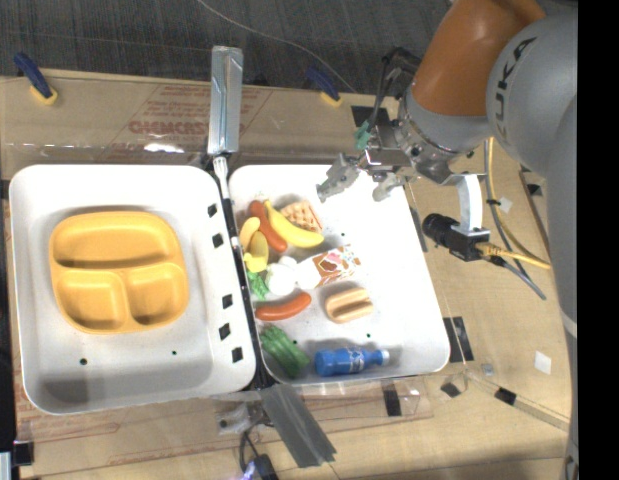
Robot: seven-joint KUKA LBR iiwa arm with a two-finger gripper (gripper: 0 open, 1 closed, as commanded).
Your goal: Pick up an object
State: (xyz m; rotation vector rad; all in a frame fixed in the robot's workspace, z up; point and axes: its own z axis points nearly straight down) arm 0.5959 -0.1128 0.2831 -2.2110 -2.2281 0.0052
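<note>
A pale wooden surface [509, 368] carries two shallow white bins side by side. The right bin [409, 298] holds a cluster of toy food along its left half: a banana [297, 228], a hot dog bun [347, 303], a sausage [283, 307], a blue bottle [349, 359] lying near the front wall and a green vegetable [283, 350] beside it. The gripper [361, 183] hangs over this bin's far edge, its fingers spread apart with nothing between them. The left bin [29, 298] holds a yellow divided tray [117, 268].
</note>
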